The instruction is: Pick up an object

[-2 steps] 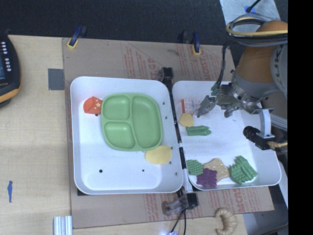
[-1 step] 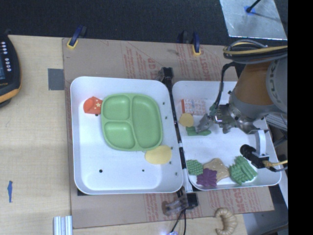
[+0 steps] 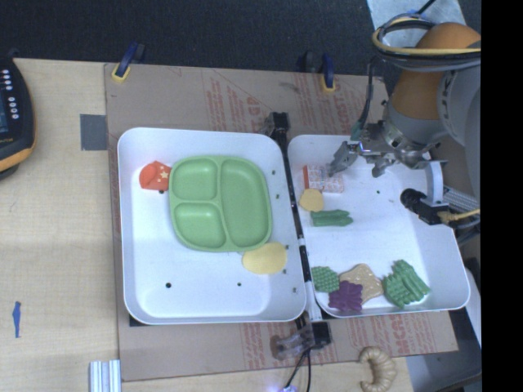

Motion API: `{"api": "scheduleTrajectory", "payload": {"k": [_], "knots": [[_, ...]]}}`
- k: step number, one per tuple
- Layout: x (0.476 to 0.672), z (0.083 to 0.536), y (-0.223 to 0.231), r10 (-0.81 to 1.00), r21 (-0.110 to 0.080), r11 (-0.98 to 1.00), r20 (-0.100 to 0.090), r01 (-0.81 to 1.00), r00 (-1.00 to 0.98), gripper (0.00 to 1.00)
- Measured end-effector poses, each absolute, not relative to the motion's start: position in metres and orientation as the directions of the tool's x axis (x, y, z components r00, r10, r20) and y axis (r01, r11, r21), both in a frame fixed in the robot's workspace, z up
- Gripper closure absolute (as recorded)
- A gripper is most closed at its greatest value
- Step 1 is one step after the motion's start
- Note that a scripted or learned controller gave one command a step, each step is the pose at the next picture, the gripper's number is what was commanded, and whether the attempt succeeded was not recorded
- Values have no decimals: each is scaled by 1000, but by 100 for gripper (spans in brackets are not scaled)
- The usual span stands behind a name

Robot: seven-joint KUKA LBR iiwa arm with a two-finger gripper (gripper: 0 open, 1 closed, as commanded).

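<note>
While the gripper (image 3: 362,160) hangs over the back of the right bin (image 3: 441,243), its fingers spread wide and holding nothing, a red-and-white packet (image 3: 320,180) lies just beside them to the left, with a yellow disc (image 3: 311,200) and a green pod (image 3: 331,217) nearer the front; the left bin (image 3: 147,284) carries a green divided plate (image 3: 221,202)

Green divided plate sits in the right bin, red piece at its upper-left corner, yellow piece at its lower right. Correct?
Wrong bin. In the camera view the green divided plate sits in the left bin, not the right one. The rest holds: red piece at its upper-left corner, yellow piece at its lower right.
</note>
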State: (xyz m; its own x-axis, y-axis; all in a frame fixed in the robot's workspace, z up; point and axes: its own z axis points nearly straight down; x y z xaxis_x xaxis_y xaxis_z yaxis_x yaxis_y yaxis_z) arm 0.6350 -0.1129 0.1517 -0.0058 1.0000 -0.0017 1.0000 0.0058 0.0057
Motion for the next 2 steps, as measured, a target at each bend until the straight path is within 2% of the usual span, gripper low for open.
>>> {"api": "scheduleTrajectory", "payload": {"k": [1, 2], "knots": [[562, 139, -152, 1000, -10, -1, -1, 1000, 1, 0], [582, 92, -90, 1000, -1, 9, 1, 1000, -9, 0]]}}
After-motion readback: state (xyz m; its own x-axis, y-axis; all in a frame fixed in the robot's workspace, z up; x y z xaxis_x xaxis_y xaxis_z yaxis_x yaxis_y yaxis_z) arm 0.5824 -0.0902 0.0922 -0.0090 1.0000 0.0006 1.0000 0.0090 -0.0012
